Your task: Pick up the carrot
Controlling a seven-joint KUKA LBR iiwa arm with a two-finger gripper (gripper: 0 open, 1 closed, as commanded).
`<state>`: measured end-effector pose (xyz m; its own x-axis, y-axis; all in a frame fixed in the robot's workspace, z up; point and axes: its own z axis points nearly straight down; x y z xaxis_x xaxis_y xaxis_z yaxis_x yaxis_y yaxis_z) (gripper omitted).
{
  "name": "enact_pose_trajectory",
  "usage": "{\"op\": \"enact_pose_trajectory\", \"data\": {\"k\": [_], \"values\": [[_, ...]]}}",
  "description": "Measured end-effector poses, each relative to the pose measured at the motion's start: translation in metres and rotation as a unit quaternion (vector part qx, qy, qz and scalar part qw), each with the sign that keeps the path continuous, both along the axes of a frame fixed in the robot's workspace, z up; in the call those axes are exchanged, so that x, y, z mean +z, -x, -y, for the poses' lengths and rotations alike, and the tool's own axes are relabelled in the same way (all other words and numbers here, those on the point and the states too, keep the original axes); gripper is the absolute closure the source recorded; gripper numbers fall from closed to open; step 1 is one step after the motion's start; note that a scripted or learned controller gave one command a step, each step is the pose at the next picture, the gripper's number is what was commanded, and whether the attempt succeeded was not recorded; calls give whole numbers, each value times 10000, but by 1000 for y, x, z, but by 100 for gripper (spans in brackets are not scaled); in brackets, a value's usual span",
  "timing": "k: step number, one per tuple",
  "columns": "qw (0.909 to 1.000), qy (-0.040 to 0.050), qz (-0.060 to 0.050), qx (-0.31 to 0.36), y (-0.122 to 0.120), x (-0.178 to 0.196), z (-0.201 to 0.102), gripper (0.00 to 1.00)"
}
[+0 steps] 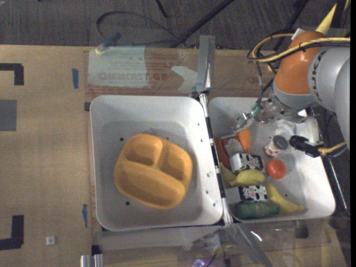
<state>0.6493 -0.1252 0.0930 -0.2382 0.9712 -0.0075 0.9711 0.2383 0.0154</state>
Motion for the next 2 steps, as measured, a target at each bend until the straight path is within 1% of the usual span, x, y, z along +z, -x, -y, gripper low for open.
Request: {"op": "enact_pose_trajectory", "data": {"k": [1,2], "values": [[10000,-1,-1,8,0,9,-1,100],[10000,-15,-86,22,-17,-7,-6,100]]}}
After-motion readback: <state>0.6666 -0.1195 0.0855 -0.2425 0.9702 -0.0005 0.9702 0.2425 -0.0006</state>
